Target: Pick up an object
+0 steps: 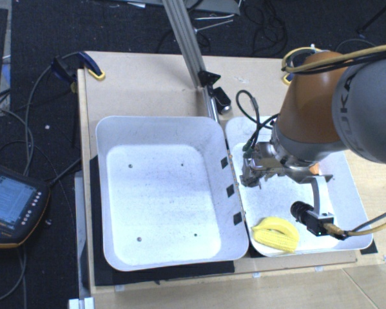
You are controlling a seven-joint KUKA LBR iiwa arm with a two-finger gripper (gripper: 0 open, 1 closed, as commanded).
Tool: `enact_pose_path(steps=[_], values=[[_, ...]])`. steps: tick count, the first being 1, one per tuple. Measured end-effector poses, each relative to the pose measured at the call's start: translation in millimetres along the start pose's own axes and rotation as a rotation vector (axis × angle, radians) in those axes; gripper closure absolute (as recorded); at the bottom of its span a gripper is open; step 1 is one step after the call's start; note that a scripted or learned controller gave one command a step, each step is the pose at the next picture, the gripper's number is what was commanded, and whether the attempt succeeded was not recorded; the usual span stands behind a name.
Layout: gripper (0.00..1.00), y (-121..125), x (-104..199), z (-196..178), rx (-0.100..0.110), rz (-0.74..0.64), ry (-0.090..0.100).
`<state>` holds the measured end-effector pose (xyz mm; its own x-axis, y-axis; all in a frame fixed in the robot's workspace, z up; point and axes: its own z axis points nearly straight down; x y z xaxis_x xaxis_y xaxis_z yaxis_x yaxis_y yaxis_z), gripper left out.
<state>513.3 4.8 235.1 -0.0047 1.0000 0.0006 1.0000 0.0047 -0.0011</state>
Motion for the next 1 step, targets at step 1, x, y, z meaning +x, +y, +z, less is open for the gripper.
enact_pose_path(steps=[1], values=[[1.0, 1.5, 47.2, 9.3, 0.0, 0.001, 0.0]])
